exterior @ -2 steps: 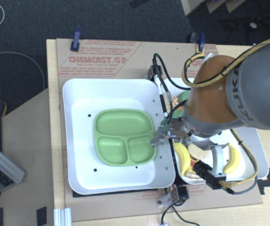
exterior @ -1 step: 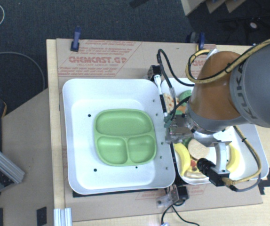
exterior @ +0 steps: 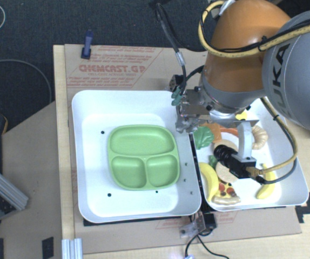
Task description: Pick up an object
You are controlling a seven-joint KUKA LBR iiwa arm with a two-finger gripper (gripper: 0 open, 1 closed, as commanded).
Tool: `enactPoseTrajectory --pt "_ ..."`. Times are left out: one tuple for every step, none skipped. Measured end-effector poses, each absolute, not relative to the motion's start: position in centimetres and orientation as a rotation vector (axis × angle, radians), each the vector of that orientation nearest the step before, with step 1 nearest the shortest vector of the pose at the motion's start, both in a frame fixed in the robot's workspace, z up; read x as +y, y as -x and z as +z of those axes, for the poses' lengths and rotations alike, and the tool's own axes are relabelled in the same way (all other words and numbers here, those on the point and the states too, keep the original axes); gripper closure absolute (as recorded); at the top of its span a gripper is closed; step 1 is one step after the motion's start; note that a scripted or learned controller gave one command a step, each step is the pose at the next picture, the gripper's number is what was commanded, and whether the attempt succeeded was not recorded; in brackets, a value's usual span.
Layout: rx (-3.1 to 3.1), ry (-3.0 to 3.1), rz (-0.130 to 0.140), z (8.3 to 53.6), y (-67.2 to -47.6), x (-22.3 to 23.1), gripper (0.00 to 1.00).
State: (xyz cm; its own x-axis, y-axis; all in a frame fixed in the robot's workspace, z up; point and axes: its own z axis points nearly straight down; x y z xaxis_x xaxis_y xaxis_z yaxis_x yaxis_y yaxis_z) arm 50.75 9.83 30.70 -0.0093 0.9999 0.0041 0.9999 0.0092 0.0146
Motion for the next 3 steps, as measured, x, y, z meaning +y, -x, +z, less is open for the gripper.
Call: enactPoseTrajectory --pt "2.228 -2.222 -0.006 23.7 -47.8 14.1 1.00" --pt "2.223 -2.221 0.000 24.9 -47.9 14.0 1.00" --pt "2.225 -2.215 0.006 30.5 -47.9 20.6 1.00"
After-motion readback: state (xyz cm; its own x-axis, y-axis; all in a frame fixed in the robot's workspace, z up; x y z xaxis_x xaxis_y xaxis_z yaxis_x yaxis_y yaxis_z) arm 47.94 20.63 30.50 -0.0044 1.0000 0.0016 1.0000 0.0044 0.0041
